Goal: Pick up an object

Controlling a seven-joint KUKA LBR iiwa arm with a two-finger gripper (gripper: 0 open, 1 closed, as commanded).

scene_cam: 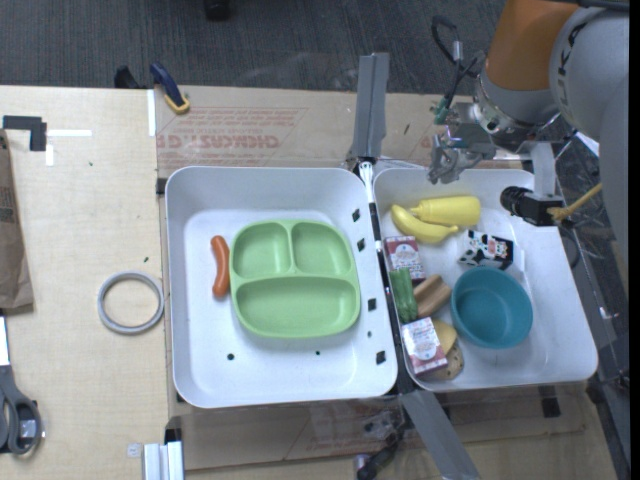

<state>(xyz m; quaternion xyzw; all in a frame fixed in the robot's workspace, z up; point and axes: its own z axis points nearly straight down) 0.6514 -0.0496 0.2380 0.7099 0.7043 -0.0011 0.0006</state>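
Tool: we see the tool [447, 163] at the far edge of the right bin [560, 368], above its rim and just beyond the yellow bottle [450, 209]; we cannot tell how it is set, and nothing shows in it.
Arm: we see it reach in from the upper right, its orange band [535, 13] above the grey wrist.
Right bin: we find the yellow bottle lying on its side against a banana [418, 228], a small black-and-white cow-print item [487, 251] beside them, a blue bowl [491, 308] nearer us, and along the left wall a red-and-white packet [404, 258], a green stick [402, 295], a brown piece [431, 293] and another packet [421, 340].
Left bin: we see a green divided plate [295, 278] in the left bin [190, 348], with an orange sausage [220, 266] just beside its left edge.
Bench: a grey ring [131, 301] lies to the left of the bins.
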